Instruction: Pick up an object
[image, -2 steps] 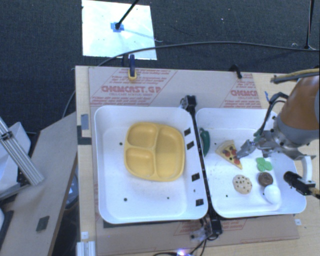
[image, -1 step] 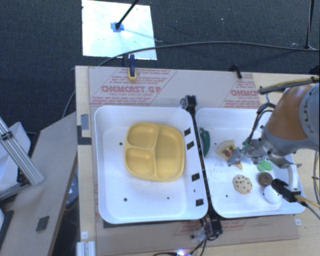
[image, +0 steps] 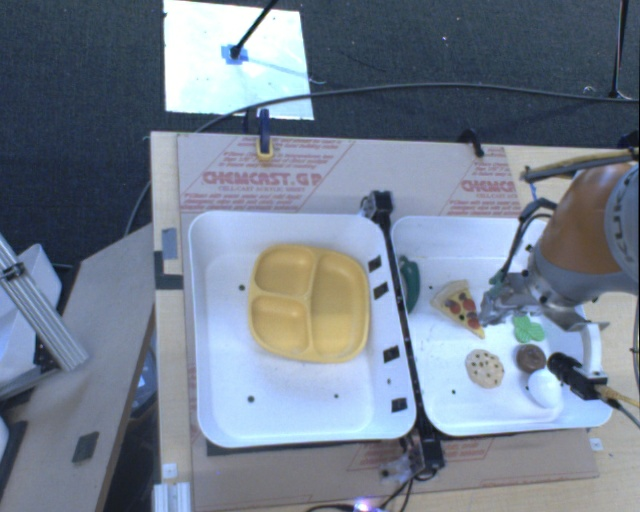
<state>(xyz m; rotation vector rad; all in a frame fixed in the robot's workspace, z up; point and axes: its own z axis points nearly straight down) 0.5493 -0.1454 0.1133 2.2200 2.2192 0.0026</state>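
We see the gripper (image: 492, 305) just at three o'clock of the pizza slice (image: 458, 302); we cannot tell its jaw state.

This is a robotics lab or test cell. A grey arm with an orange band (image: 590, 235) reaches in from 3 o'clock over a plywood counter (image: 172, 330) bearing two shallow white bins (image: 225, 420) side by side on printed cardboard sheeting (image: 330, 170). Loose black cables (image: 420, 90) trail over dark carpet at 12 o'clock, an aluminium extrusion (image: 35, 305) leans in at 9 o'clock, and plastic toy food (image: 458, 302) serves as test pieces.
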